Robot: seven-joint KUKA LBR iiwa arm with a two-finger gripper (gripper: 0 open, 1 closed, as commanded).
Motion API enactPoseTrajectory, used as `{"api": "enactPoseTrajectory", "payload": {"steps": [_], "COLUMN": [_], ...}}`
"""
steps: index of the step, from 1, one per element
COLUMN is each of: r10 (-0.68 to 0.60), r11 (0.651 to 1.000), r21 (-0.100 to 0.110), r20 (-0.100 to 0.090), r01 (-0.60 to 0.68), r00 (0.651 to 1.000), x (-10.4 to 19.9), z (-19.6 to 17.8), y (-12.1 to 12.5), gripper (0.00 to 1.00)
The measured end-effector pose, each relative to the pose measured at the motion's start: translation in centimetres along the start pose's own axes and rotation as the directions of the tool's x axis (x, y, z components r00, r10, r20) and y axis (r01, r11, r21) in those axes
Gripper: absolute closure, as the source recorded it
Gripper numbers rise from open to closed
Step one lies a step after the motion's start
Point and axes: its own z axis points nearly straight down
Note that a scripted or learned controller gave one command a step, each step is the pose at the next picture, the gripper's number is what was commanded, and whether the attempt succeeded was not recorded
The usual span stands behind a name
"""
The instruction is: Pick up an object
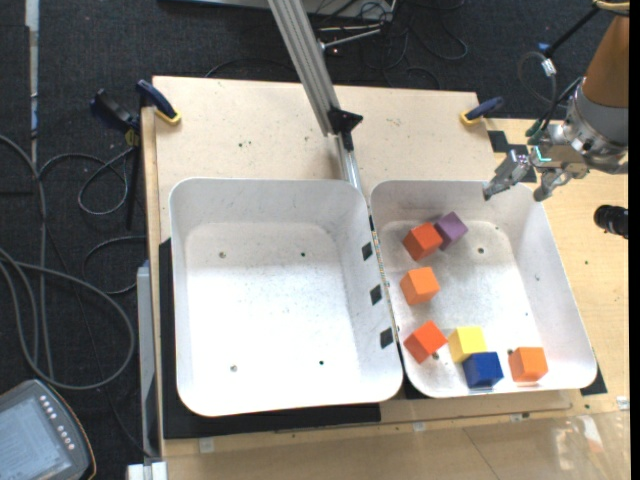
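Six cubes sit in the right bin (560, 298); the tool (522, 180), fingers spread and holding nothing, should descend squarely over the purple cube (452, 228).

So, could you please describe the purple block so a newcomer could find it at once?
Look in the right-hand bin, toward its far end. The purple block sits there touching an orange block. It is the only purple one among orange, yellow and blue blocks.
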Motion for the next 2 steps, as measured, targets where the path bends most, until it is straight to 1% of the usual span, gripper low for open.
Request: {"api": "enactPoseTrajectory", "payload": {"steps": [1,2], "r10": [-0.002,-0.002], "r11": [1.0,1.0], "r21": [-0.004,0.002], "r20": [0.002,0.0], "r01": [0.002,0.002], "r00": [1.0,1.0], "x": [0.0,0.8], "z": [-0.3,6.0], "y": [0.1,0.0], "gripper": [0.0,0.0]}}
